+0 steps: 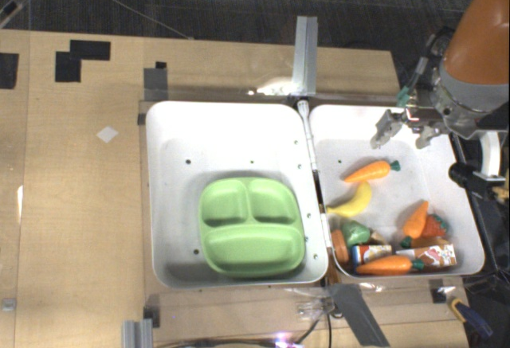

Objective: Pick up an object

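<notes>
just orange carrot (368,172), green-tipped

I look down from one camera high above the tabletop (72,203), tilted a bit, seeing both white bins (171,139).

Gripper (404,130) hangs over the far part of the right bin (470,255), fingers spread, nothing between them. Same bin holds a carrot (368,172) just below the gripper, a banana (354,201), and a cluster near the front wall: second carrot (415,220), third carrot (385,264), a bottle (424,256). Left bin (171,179) holds a green sectioned plate (251,224).
</notes>
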Robot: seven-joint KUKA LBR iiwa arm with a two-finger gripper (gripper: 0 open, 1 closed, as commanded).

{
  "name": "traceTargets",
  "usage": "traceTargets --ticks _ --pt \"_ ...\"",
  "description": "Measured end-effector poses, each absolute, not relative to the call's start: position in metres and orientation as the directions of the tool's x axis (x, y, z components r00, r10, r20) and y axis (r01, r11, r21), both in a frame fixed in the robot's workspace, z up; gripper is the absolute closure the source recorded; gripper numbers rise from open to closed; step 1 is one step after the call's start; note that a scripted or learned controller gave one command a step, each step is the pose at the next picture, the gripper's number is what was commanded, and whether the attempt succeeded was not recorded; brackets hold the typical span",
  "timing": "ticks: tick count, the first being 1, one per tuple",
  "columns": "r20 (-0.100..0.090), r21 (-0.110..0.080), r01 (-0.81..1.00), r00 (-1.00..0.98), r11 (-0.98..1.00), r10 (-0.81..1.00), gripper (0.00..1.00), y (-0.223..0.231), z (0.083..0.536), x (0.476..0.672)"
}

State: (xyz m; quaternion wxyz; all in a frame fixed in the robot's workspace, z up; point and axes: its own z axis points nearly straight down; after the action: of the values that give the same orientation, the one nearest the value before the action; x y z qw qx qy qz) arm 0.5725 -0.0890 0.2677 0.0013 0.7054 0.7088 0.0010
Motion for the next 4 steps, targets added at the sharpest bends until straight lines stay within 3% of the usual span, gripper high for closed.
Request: traceTargets --ticks 1,2,3,4 --pt "0.000 0.004 0.999 -0.048 0.048 0.999 0.00 -0.037 0.228 0.600" --pt "0.000 0.004 0.985 -0.171 0.171 0.985 0.00 -0.088 0.167 0.564" --pt "-0.002 0.007 0.980 -0.197 0.197 0.980 0.00 -0.118 0.096 0.555" --pt "0.000 0.016 0.979 -0.202 0.202 0.979 0.00 -0.126 0.092 0.551"
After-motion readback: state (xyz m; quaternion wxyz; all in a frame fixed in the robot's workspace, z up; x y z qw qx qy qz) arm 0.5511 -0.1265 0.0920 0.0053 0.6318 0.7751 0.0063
